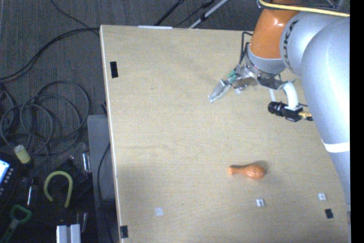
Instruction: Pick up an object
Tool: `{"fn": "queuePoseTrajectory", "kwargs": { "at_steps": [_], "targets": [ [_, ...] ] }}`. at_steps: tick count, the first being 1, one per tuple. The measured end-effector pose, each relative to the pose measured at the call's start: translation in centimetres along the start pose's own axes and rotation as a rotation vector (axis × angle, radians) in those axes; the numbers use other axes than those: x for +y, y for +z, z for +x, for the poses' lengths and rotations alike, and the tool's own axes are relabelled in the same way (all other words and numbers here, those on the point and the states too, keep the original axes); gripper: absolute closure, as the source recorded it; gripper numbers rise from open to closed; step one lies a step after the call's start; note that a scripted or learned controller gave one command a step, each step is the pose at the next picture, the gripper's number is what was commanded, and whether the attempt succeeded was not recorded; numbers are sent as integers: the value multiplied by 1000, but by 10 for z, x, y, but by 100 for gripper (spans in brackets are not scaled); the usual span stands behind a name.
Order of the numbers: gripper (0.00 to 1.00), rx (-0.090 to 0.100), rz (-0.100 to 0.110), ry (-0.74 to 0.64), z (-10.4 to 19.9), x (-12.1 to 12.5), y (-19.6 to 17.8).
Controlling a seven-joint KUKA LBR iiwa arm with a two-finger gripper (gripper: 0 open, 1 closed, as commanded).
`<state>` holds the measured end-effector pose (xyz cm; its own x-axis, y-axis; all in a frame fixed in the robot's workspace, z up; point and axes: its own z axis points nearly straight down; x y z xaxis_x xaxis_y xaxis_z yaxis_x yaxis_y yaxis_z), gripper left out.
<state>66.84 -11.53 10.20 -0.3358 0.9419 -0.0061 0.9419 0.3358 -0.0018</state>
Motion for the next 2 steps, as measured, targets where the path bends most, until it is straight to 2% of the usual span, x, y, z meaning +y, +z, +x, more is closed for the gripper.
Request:
{"fn": "queuePoseTrajectory", "kwargs": {
  "at_steps": [2],
  "targets": [
    [0, 0, 0, 0, 0, 0, 0]
  ]
}}
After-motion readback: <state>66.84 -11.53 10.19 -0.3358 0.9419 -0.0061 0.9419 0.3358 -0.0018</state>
